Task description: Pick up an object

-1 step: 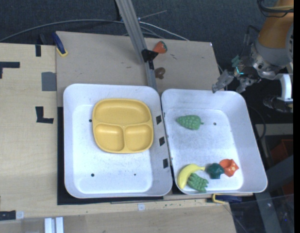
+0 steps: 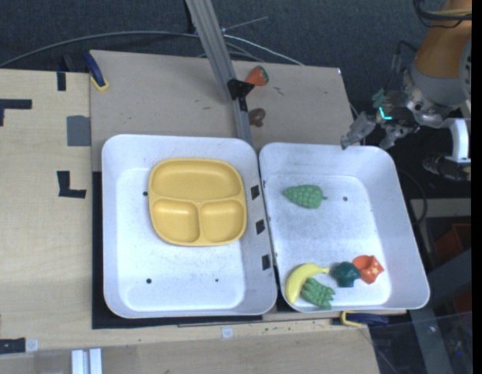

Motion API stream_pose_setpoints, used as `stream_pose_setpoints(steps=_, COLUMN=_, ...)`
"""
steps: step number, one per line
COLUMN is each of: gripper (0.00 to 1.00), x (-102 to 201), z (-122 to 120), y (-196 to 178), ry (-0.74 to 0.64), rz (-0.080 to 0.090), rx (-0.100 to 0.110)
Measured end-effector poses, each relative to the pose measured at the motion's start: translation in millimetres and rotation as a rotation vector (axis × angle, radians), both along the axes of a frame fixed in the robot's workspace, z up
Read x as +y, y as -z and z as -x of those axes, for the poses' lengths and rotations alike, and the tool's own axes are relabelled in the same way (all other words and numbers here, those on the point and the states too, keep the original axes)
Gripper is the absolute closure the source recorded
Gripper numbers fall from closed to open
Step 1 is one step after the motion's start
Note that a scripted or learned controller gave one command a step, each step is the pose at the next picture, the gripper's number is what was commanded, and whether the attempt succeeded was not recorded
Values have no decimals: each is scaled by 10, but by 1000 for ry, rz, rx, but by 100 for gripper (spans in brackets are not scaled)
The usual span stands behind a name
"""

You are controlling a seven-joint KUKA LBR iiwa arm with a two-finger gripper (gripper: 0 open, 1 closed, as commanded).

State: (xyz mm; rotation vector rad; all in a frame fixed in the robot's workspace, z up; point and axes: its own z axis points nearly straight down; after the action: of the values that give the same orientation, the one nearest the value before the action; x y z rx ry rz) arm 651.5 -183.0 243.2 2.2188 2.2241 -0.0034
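The right bin holds several small toys. A green bumpy piece lies alone near its upper middle. At the front sit a yellow banana, a green cluster, a dark teal piece and an orange-red piece, packed close together. My gripper hangs over the far rim of the right bin, at its back right corner, well away from every toy. Its fingers are spread open with nothing between them.
The left bin holds a yellow divided plate in its upper half. A grey slanted pole rises behind the bins, with a small orange clip beside it. A blue-yellow clamp sits at the board's back left.
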Motion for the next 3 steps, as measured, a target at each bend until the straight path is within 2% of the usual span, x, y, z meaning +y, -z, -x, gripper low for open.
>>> stream_pose_setpoints(steps=1, gripper=0, x=30, z=-82, y=591, ry=0, rz=-1, rx=4)
stream_pose_setpoints(steps=3, gripper=0, x=-16, z=17, y=1572, ry=0, rz=0, rx=1)
